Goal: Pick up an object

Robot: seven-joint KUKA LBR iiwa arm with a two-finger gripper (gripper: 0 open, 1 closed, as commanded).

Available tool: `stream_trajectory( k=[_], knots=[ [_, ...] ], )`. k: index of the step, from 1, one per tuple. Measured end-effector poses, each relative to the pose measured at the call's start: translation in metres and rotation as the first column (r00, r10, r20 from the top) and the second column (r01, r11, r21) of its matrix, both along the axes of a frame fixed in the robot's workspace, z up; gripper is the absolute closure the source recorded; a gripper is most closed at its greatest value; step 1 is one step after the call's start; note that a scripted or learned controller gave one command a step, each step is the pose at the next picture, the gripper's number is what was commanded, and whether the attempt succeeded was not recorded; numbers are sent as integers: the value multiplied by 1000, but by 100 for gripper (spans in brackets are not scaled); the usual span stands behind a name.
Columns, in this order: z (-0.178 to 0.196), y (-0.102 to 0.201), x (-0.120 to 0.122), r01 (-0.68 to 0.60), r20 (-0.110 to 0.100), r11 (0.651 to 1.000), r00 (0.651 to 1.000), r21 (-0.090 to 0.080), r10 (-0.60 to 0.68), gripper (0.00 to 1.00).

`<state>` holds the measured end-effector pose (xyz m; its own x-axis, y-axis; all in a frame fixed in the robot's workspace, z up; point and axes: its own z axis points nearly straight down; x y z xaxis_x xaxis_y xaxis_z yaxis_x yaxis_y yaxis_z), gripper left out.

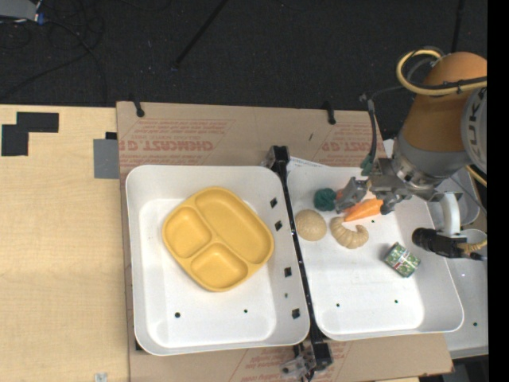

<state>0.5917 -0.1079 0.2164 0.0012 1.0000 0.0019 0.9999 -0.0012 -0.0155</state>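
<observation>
1. Bench (56, 245): carries two white bins, left bin (151, 325) and right bin (382, 309), side by side.
2. Arm (441, 110): reaches in from the right, over the right bin's upper part.
3. One yellow three-compartment plate (217, 237) in the left bin.
4. Gripper (367, 201): closed on one orange carrot (364, 210). Carrot's long axis runs roughly left-right, tilted slightly, sitting between the fingers.
5. Right bin also has one tan croissant (350, 234) just below the carrot, one beige round piece (311, 226), one teal piece (324, 198), one green box (402, 259).
</observation>
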Motion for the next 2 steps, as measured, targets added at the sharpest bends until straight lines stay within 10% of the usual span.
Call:
stream_trajectory(
  k=[2],
  knots=[
    [-40,-4,6,-1,7,1000,1000,-1,1,0]
  ],
)
